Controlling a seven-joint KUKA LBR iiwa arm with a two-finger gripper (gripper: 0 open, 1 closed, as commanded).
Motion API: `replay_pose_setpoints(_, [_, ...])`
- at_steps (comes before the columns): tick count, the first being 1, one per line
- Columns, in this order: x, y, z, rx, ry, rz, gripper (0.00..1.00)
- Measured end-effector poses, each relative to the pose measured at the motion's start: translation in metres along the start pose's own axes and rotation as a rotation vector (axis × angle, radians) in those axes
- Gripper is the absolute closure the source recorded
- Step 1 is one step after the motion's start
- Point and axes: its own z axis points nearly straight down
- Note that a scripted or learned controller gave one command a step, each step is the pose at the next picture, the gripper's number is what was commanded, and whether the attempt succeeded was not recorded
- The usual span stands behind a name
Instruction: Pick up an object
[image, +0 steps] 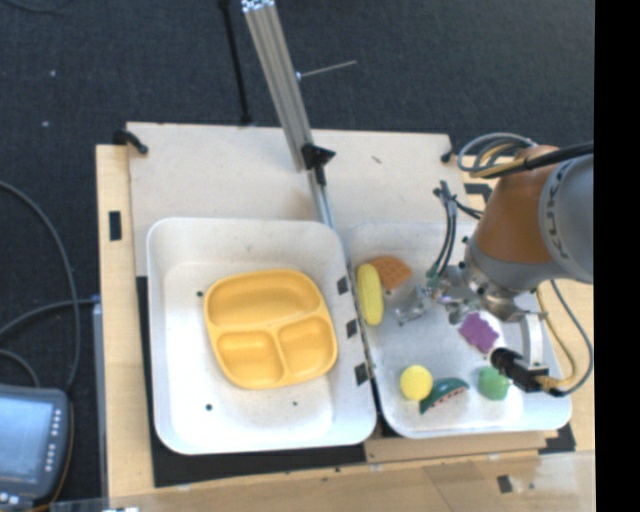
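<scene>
In the right bin (400, 425) lie a long yellow piece (370, 293) and an orange-brown piece (393, 270) at the left wall. A yellow ball (416, 381), a teal piece (445, 393) and a green ball (491, 383) sit along the near side. A purple piece (479, 332) lies just under the wrist. My gripper (418, 305) hangs low over the bin's middle, right of the long yellow piece and below the orange-brown one. I see nothing held in it.
The left bin (180, 420) holds a yellow divided plate (270, 327). A slanted metal post (285, 90) rises behind the bins. The arm's grey and orange body (520, 225) covers the right bin's far right part.
</scene>
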Motion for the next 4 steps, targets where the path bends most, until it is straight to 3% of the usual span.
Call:
replay_pose_setpoints(1, [-0.001,0.0,0.047,-0.001,0.0,-0.003,0.0])
replay_pose_setpoints(2, [-0.002,0.001,0.033,-0.007,0.001,0.004,1.0])
replay_pose_setpoints(4, [-0.013,0.007,-0.072,-0.011,-0.001,-0.007,1.0])
